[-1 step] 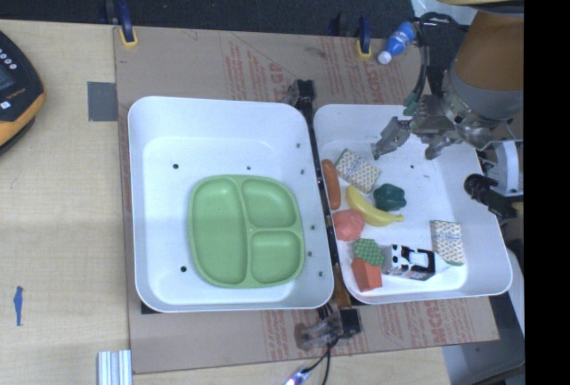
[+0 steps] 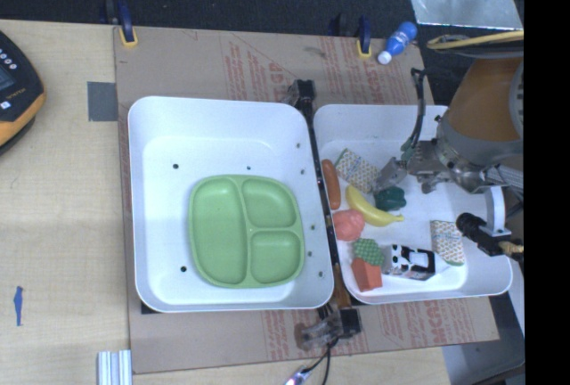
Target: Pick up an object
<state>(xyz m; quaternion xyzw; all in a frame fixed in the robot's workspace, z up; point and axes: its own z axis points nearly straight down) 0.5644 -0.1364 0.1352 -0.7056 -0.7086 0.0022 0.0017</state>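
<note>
Landmark: yellow banana (image 2: 374, 208), right bin (image 2: 481, 287).

Nearest: black-and-white cow-patterned piece (image 2: 411, 262) below the banana, red block (image 2: 365, 274) lower left of it. Pink lump (image 2: 348, 224) touches banana's left.

Gripper (image 2: 392, 181) just above banana, over a dark teal object (image 2: 389, 198); finger state: cannot tell.

Farther: blue-capped bottle (image 2: 396, 43).

No legible writing.

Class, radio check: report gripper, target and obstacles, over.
Gripper low in right bin, over teal item; grasp unconfirmed. Banana touching teal item, toys crowded close. Green tray alone in left bin.
</note>
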